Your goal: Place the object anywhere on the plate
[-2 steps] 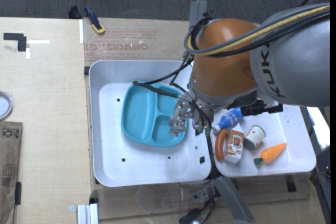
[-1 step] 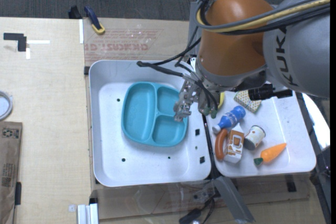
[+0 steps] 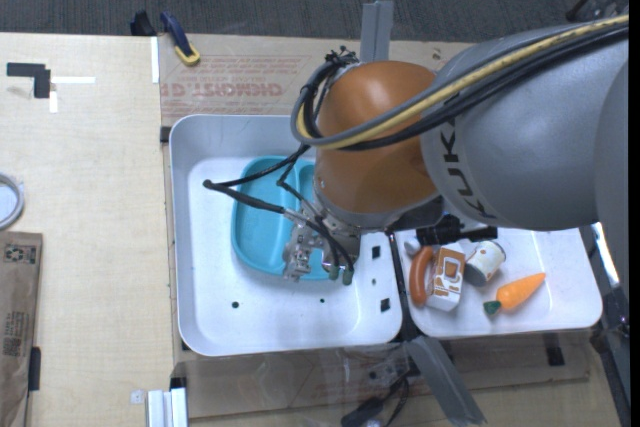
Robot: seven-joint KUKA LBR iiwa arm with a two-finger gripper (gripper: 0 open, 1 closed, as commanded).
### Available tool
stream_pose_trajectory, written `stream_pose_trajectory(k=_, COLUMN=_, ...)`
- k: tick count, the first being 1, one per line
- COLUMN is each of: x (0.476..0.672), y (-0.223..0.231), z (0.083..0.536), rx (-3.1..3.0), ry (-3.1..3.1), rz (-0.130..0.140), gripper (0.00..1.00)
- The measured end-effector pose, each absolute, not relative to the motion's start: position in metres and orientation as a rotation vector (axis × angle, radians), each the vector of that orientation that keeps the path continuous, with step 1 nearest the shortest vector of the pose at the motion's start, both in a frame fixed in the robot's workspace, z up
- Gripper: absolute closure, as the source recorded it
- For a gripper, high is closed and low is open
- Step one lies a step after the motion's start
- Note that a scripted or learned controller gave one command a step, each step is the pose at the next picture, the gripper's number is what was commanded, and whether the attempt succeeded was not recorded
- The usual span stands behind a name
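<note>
A light blue plate (image 3: pixel 256 220) lies in the left white bin (image 3: pixel 200 245), partly covered by the arm. My gripper (image 3: pixel 303 257) hangs over the plate's near right edge, under the orange wrist band (image 3: pixel 375 140). Its metal fingertips look close to the plate's surface. I cannot make out anything between them, and the wrist hides most of the gripper. In the right bin (image 3: pixel 560 310) lie an orange carrot (image 3: pixel 518 293), a small white cup (image 3: pixel 484 263), a white and orange carton (image 3: pixel 445 278) and a red curved piece (image 3: pixel 420 273).
Black cables (image 3: pixel 240 185) loop from the wrist across the plate. The divider (image 3: pixel 385 280) between the two bins runs just right of the gripper. A cardboard sheet (image 3: pixel 240 80) lies behind the left bin. A roll of tape (image 3: pixel 8 203) sits at the far left.
</note>
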State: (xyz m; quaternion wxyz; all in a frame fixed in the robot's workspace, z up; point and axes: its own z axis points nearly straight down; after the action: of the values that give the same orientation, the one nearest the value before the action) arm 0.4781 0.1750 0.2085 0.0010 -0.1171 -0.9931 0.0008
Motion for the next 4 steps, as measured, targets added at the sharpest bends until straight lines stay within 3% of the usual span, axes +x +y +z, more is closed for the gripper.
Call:
stream_pose_trajectory(k=1, x=0.478, y=0.175, z=0.209, rx=-0.369, ry=-3.118, rz=0.002, gripper=0.00)
stream_pose_trajectory(k=2, x=0.505, y=0.223, z=0.157, rx=-0.469, ry=-3.104, rz=0.004, gripper=0.00)
stream_pose_trajectory(k=3, x=0.480, y=0.158, z=0.305, rx=-0.580, ry=-3.089, rz=0.002, gripper=0.00)
stream_pose_trajectory(k=4, x=0.481, y=0.159, z=0.313, rx=-0.577, ry=-3.089, rz=0.005, gripper=1.00)
